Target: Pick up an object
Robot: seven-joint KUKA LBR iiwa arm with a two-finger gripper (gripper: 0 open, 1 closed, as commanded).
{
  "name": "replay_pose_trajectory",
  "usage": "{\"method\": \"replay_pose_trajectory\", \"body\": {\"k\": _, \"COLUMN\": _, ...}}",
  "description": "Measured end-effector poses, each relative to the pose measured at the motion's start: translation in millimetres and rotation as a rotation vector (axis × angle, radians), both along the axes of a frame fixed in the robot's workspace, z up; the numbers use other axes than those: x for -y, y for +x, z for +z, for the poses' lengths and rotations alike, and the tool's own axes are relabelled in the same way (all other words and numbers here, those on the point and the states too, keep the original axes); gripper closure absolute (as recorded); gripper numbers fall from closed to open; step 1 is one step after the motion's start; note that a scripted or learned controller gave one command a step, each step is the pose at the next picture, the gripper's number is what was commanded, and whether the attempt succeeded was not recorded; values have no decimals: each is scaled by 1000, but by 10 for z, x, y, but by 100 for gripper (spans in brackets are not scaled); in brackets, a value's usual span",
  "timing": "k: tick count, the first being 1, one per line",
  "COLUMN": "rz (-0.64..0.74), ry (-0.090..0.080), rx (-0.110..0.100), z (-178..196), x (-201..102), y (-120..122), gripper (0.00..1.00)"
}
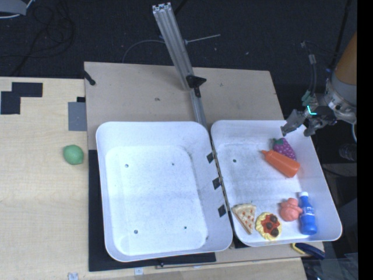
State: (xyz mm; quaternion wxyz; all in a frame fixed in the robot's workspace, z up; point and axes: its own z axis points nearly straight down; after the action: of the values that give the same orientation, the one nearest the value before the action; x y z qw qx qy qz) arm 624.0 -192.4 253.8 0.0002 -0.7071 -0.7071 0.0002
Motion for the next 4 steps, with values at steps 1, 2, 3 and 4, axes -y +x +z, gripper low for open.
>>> {"method": "replay_pose_trajectory", "body": {"k": 1, "rz": 0, "ry": 0, "rx": 0, "z": 0, "x": 0, "y": 0, "gripper": 0}}
{"method": "replay_pose_trajectory", "body": {"k": 2, "rz": 0, "ry": 1, "rx": -5, "z": -552, "x": 63, "y": 63, "gripper": 0}}
{"method": "replay_pose_trajectory", "body": {"k": 3, "rz": 0, "ry": 1, "rx": -5, "z": -1157, "x": 122, "y": 25, "gripper": 0}}
{"method": "replay_pose_trajectory", "body": {"k": 4, "rz": 1, "ry": 1, "rx": -3, "z": -1651, "x": 111, "y": 18, "gripper": 0}}
